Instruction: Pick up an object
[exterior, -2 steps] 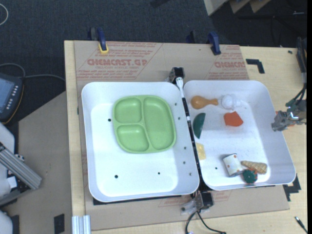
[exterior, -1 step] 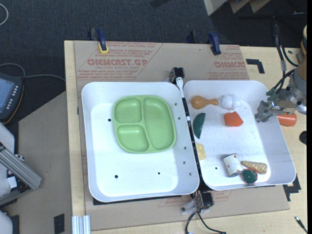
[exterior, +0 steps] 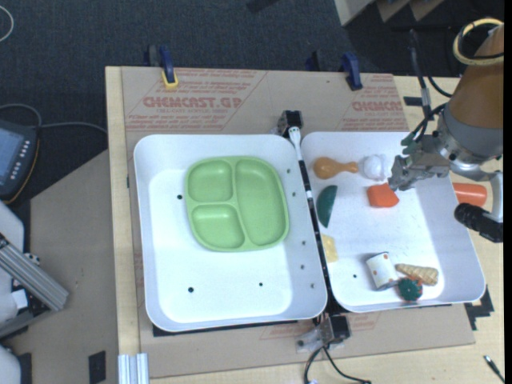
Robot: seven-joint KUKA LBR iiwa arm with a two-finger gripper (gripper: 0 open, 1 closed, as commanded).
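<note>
From the camera view, the gripper (exterior: 402,174) hung low in the right bin (exterior: 448,238), just beside an orange block (exterior: 383,197); whether it was released or clenched could not be told. Nothing appeared lifted, so the pick seemed not yet done. The left bin (exterior: 160,238) held a green divided plate (exterior: 237,203).

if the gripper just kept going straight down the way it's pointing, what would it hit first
Most likely the orange block, which lies just below-left of the gripper in the right bin; depth is unclear, so it might meet bare bin floor instead.
</note>
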